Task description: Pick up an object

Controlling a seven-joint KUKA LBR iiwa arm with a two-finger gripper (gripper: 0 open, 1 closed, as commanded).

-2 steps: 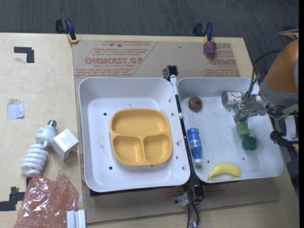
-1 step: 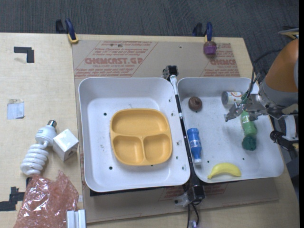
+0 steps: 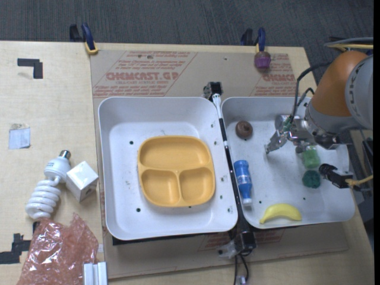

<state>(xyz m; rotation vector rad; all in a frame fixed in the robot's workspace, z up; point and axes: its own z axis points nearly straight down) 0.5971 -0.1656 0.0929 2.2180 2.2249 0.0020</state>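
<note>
— Bins first: what is in them?

— Two shallow white bins sit side by side on the tabletop (image 3: 53, 129). The left bin (image 3: 116, 159) holds a yellow plastic plate with three sections (image 3: 176, 171). The right bin (image 3: 332, 209) holds a small brown round thing (image 3: 243, 129) near its top left corner, a blue bottle (image 3: 242, 181) lying along its left wall, and a yellow banana (image 3: 281, 212) near its front edge.

— And the arm?

— The grey arm with the orange band (image 3: 341, 94) reaches in from the right. Its gripper (image 3: 274, 144) hangs over the right bin, between the brown thing and a pale green block (image 3: 309, 157). A dark green ball (image 3: 312, 179) lies just below that block.

— Is it holding anything?

— Nothing sits between the fingers. I cannot tell if they are apart or together.

— What else is around?

— A white spiral light bulb (image 3: 47, 189), a small white box (image 3: 82, 180) and a crinkly pink bag (image 3: 56, 251) lie left of the bins.
</note>
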